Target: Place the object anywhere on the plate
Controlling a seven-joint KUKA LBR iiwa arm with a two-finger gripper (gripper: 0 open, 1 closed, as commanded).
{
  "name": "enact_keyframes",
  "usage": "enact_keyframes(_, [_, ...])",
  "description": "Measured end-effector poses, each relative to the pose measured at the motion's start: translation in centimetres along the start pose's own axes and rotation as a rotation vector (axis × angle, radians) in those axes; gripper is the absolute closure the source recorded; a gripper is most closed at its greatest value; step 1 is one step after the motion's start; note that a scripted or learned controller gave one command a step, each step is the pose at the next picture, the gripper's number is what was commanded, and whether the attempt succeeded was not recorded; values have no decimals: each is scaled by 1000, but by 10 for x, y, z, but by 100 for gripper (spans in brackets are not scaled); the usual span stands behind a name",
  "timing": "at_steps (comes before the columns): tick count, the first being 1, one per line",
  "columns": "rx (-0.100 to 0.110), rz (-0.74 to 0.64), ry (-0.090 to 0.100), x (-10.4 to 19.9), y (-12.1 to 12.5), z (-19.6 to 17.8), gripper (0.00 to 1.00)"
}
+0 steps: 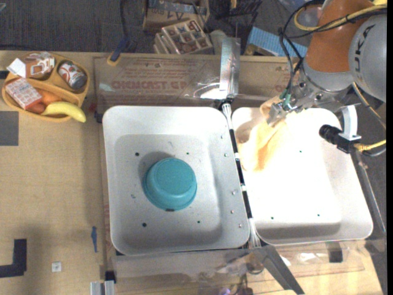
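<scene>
You are looking at a pale yellow, soft, cloth-like object (263,145) that is hanging in folds at the upper left of the right-hand shallow white bin (319,217). Its colour is washing out against the bright bin floor, so its edges are blurring; the lower part is showing a deeper orange-yellow tint, and its bottom end is reaching down near the bin's left wall. Its top end is sitting right at the two-finger gripper (284,109), which is appearing to pinch the material, though you cannot see the fingertips sharply. Above the gripper, the grey arm with its orange band (334,26) is reaching in from the right.

In the left-hand shallow white bin (123,128), a round teal plate (171,183) is lying near the middle of the floor, well apart from the yellow object. Off at the upper left of the bench, an orange tray of toy food (43,88) is sitting with a yellow banana at its front edge.
</scene>
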State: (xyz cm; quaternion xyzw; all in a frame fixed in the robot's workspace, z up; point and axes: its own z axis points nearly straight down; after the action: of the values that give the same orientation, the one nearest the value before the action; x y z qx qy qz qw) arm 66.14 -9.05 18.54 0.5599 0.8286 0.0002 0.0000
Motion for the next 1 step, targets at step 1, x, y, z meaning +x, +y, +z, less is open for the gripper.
enact_keyframes(1, [-3,3,-3,-2,0,-40,100])
